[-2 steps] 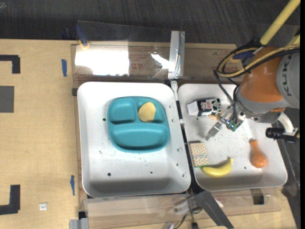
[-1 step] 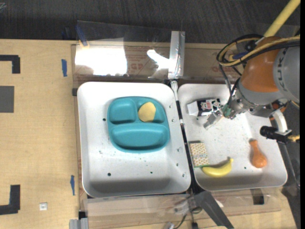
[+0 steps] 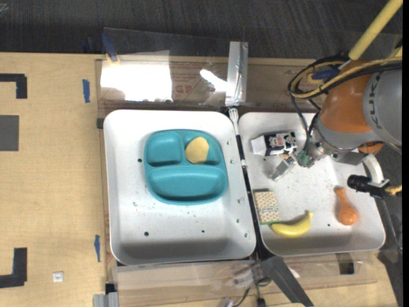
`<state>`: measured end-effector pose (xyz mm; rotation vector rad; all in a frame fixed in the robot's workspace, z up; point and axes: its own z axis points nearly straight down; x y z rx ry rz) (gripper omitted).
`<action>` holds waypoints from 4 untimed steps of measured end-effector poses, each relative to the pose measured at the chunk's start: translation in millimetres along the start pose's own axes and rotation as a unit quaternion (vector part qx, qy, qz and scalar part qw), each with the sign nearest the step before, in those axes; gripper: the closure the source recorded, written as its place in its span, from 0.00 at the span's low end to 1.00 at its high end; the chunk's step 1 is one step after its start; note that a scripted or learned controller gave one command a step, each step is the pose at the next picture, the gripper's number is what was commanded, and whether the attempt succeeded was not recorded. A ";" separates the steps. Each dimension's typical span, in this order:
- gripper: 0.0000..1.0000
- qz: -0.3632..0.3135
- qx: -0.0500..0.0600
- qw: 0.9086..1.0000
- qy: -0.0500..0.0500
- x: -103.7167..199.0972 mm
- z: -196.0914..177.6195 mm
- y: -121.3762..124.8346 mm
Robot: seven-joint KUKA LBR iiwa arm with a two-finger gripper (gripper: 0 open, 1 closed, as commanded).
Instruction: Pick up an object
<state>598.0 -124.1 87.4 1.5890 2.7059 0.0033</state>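
Note:
My gripper (image 3: 281, 155) hangs low over the upper left part of the right bin (image 3: 323, 187), reaching in from the grey arm with its orange band (image 3: 345, 110). Its metal fingers (image 3: 282, 166) point down-left toward the bin floor, with nothing visible between them. A yellow banana (image 3: 293, 226) lies near the bin's front, beside a small patterned sponge-like block (image 3: 266, 206). An orange toy with a narrow neck (image 3: 346, 208) lies at the right. In the left bin (image 3: 128, 222) a teal divided plate (image 3: 185, 166) carries a yellow lemon-like piece (image 3: 197, 149).
A clear plastic panel (image 3: 169, 75) stands behind the bins, with a metal post (image 3: 236, 72) at the middle. Cables (image 3: 319, 75) and a yellow rod (image 3: 377, 21) hang near the arm. A black-and-white fitting (image 3: 370, 181) sticks over the right bin's edge.

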 end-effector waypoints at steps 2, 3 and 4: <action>0.00 -0.088 0.000 0.996 -0.001 71.4 -1.1 -94.1; 1.00 -0.087 -0.005 0.996 -0.005 69.6 -13.4 -91.0; 1.00 -0.112 -0.004 0.994 -0.002 117.6 -102.2 -65.8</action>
